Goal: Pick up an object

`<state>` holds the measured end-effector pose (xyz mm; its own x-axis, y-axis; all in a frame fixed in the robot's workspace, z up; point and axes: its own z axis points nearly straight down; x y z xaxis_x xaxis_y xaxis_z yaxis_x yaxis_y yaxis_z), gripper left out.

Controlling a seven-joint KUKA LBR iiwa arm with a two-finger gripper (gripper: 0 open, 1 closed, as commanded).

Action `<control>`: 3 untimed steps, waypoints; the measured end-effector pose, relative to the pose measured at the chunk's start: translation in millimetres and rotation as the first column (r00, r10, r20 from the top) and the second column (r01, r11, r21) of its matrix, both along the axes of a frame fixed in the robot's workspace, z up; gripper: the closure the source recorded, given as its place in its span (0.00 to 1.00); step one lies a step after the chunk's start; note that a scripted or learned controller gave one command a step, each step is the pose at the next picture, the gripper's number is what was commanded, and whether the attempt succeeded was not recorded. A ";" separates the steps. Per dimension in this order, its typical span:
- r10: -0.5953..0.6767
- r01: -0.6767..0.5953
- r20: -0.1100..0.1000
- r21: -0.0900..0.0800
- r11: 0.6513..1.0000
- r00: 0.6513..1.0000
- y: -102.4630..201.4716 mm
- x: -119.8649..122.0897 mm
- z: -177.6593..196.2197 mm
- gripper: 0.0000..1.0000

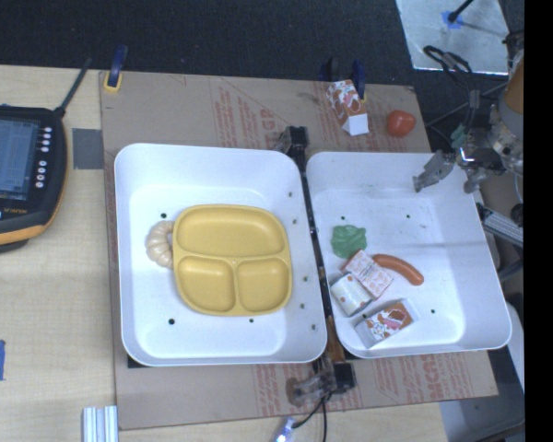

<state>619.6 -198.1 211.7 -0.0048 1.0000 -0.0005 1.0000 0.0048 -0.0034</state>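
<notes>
My gripper (450,177) hangs over the far right corner of the right bin (461,210), open, with nothing between its fingers (429,173). Lower in that bin lie a green leafy piece (348,239), an orange-red sausage (398,268) and three small cartons (367,273), (350,295), (387,321), all well to the near left of the gripper. The left bin (138,201) holds a yellow divided plate (232,258) with a beige bun-like piece (158,243) against its left side.
A small carton (348,106) and a red tomato (401,122) sit on the cardboard beyond the right bin. A control pendant (14,173) rests on the bench at far left. A black clamp (297,139) stands between the bins' far corners.
</notes>
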 end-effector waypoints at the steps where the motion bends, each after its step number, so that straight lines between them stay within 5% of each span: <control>1: 0.001 -0.001 -0.002 0.000 1.000 1.000 16.3 -32.7 -120.7 0.00; 2: 0.000 0.000 -0.001 0.000 1.000 1.000 -14.4 -144.2 -120.2 0.00; 3: 0.001 -0.001 0.002 0.001 1.000 1.000 23.7 -143.1 -20.4 0.00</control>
<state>476.5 -174.4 191.2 -0.0055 1.0000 0.0003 1.0000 0.0055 -0.0018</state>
